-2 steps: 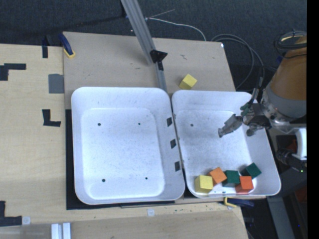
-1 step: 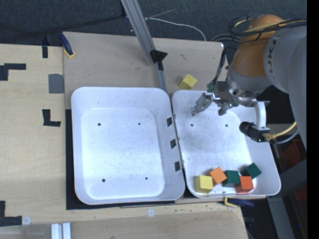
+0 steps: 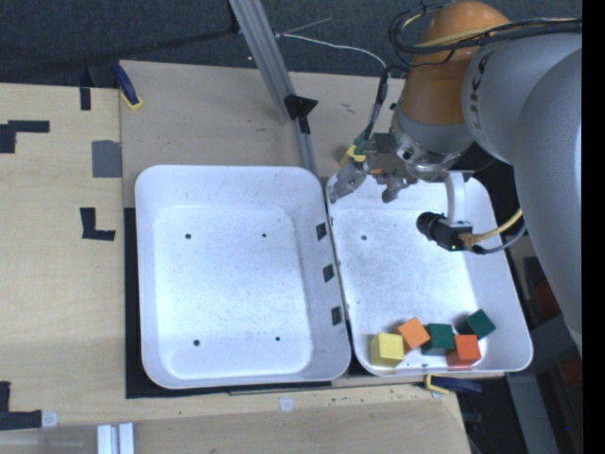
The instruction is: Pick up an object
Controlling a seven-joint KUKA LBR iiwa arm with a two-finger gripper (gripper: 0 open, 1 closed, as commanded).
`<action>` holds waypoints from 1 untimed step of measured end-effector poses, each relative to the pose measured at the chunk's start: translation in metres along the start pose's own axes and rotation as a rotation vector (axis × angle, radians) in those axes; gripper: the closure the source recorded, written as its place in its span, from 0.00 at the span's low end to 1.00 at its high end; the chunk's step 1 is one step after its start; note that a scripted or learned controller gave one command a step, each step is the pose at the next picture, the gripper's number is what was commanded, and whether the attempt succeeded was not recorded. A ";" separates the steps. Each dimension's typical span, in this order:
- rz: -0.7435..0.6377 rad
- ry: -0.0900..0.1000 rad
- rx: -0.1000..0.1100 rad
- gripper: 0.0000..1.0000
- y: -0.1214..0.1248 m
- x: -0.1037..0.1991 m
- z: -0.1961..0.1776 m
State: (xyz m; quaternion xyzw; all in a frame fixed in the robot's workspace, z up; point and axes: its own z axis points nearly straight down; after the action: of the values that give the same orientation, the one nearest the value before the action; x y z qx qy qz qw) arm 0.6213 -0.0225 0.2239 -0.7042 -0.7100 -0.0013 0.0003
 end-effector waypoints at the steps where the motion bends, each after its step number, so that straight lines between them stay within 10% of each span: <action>1: 0.008 -0.003 0.009 0.00 -0.042 -0.012 0.034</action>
State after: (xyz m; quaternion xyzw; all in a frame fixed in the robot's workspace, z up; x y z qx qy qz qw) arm 0.5792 -0.0347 0.1896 -0.7072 -0.7071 0.0030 0.0024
